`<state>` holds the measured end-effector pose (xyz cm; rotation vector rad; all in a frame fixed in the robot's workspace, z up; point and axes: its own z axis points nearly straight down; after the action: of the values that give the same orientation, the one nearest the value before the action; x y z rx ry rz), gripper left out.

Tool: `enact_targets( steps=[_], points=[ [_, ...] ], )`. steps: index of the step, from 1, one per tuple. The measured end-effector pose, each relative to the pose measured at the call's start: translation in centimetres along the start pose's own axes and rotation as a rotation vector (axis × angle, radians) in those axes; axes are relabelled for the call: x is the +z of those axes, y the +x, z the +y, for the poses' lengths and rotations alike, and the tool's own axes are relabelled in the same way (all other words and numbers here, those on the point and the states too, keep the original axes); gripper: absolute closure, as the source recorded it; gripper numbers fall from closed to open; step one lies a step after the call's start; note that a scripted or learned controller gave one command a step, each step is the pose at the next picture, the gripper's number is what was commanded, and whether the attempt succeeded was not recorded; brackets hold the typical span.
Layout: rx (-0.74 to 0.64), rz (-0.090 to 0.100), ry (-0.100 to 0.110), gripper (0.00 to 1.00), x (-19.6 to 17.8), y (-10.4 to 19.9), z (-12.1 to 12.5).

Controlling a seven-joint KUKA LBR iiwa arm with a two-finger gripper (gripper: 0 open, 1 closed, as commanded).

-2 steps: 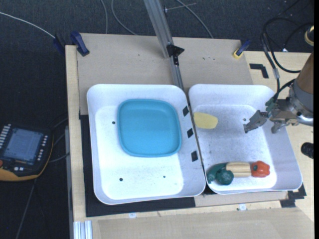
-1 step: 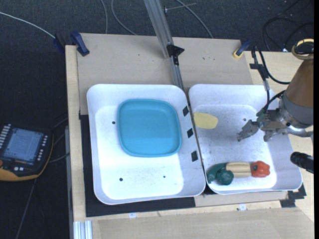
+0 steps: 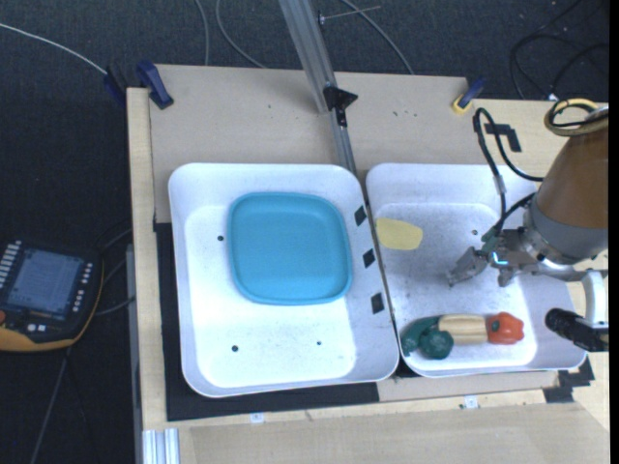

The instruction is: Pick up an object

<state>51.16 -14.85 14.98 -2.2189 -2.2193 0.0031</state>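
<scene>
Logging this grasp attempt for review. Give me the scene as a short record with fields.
left bin: holds a blue square plate
right bin: yellow flat piece at far left; green, tan and red toy along near edge
gripper: over right bin floor, between the two items, nothing between fingers
arm: enters from the right

The arm (image 3: 573, 196) is a thick, rounded column, its upper part an orange-brown band, its lower collar grey; beneath the collar sits a paler silvery wrist ring; a black cable (image 3: 493, 153) loops off its side in a thin curve, with a small dark connector near its top end; a yellowish coiled cable (image 3: 571, 114) sits above the band; the end effector (image 3: 481, 266) is grey metal with a small bluish-lit spot at its base.
</scene>
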Motion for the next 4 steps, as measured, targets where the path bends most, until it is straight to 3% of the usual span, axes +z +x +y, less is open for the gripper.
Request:
enact_targets(
  steps=[1,2,4],
  points=[
    [0.0,0.0,0.0,0.0,5.2,0.0,-0.1],
    [0.0,-0.001,-0.005,1.0,3.9,0.0,0.1],
    [-0.001,-0.001,-0.008,1.0,-6.8,0.8,-0.8]
  ],
)
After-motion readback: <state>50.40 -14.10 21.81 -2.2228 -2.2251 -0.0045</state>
